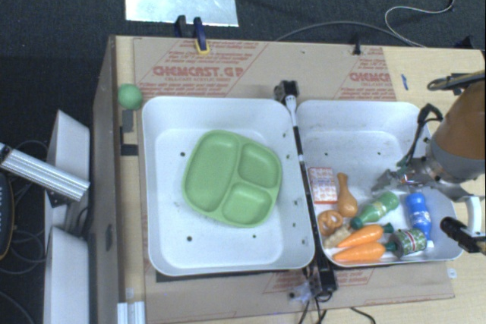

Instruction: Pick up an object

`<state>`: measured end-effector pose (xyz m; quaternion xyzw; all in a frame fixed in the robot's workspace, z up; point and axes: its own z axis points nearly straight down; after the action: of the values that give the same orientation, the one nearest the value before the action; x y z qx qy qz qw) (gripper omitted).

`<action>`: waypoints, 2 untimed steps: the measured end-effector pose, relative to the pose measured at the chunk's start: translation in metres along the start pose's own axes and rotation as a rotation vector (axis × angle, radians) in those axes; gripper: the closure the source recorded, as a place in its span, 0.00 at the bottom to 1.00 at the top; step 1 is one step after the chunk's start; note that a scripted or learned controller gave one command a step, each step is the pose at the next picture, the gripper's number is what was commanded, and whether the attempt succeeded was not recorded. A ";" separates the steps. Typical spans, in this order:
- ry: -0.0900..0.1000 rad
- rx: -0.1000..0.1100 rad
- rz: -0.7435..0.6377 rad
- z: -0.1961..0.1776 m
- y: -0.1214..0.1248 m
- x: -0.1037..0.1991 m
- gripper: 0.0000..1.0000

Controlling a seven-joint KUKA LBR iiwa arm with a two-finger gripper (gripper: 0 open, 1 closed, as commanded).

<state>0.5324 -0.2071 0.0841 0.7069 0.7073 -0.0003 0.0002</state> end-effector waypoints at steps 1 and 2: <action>0.000 -0.004 -0.001 -0.011 0.001 0.000 1.00; 0.000 -0.004 -0.001 -0.011 0.001 0.000 0.00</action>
<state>0.5339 -0.2067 0.0950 0.7065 0.7077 0.0009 0.0016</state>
